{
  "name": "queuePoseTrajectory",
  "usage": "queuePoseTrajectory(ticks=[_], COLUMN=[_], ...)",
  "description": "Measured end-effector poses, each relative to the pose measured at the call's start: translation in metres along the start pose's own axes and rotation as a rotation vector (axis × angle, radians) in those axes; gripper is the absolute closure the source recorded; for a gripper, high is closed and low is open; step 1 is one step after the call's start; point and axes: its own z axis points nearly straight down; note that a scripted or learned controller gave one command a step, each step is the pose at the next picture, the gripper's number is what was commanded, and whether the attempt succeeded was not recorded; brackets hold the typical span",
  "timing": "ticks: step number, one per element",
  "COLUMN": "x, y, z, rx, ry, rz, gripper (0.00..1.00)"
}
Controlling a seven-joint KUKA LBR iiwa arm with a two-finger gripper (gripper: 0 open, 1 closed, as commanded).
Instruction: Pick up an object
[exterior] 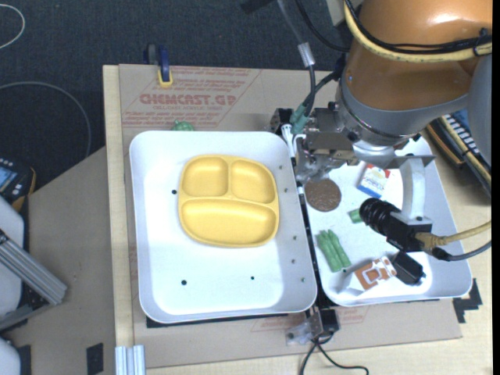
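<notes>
— Where are you just now?

— My gripper (316, 161) hangs over the far left corner of the right bin (437, 283), close against the wall it shares with the left bin (211, 276). From above, my own wrist covers me, so I cannot tell whether my jaws stand apart or together, and I see nothing held in them.

— What lies nearest?

— A round brown disc (323, 195), flat on the bin floor just beside me, on the near side. Past it lies a small green bit (355, 215), then two green sticks (333, 251) side by side near the left wall. Nearer the front rim rests an orange and white piece (375, 273). To my right lies a blue, white and red packet (374, 181), partly under my arm.

— Anything crowding you?

— The shared wall is tight on my left, and my arm hides the far part of this bin.

— And the other bin?

— A yellow plate (229, 200) with three sections sits in its far half, well apart from me.

— Any writing?

— The cardboard sheet (195, 92) under both bins reads "CHEMCAST G P" in red, upside-on to the camera's far side; the smaller lines are too fine to read, as is the packet's print. A blue and yellow clamp (163, 66) grips the sheet's far edge.
</notes>
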Motion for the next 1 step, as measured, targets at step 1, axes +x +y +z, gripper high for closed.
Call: queuePoseTrajectory(ticks=[1], x=[0.0006], y=[0.0006], z=[-0.0101], rx=[-0.002], ry=[0.000], rz=[0.000], gripper=[1.00])
